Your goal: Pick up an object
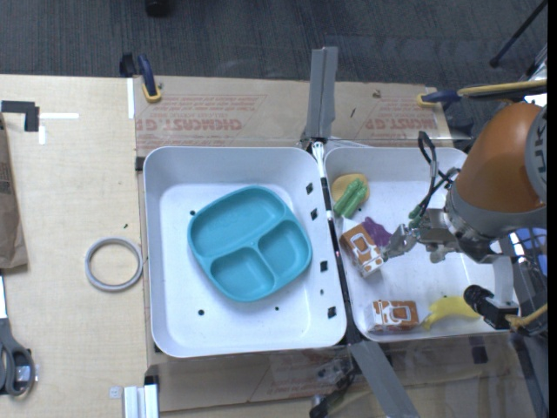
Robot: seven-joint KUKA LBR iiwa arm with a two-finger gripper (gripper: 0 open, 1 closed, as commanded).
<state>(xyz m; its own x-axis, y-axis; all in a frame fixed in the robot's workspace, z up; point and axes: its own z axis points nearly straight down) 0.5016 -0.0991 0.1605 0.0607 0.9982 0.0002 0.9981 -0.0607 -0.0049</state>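
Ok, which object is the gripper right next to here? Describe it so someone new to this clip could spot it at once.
Start at the right-hand white bin, where the gripper reaches in. Just left of its tip, near the divider between the bins, lies a small orange-and-white carton with a purple item against it. A similar carton lies at the bin's near edge beside the banana; this one is higher, just below the green toy.

On your left, a pale wooden bench (70, 172) holds a grey tape ring (114, 263) lying flat just left of the left bin (165, 320), with scissors (16, 368) at the lower left edge and a brown paper bag (10, 207) at the far left. Brown cardboard (226, 116) lies behind both bins, held by a blue and yellow clamp (148, 81) at its left corner. Dark carpet (261, 16) runs along the top.
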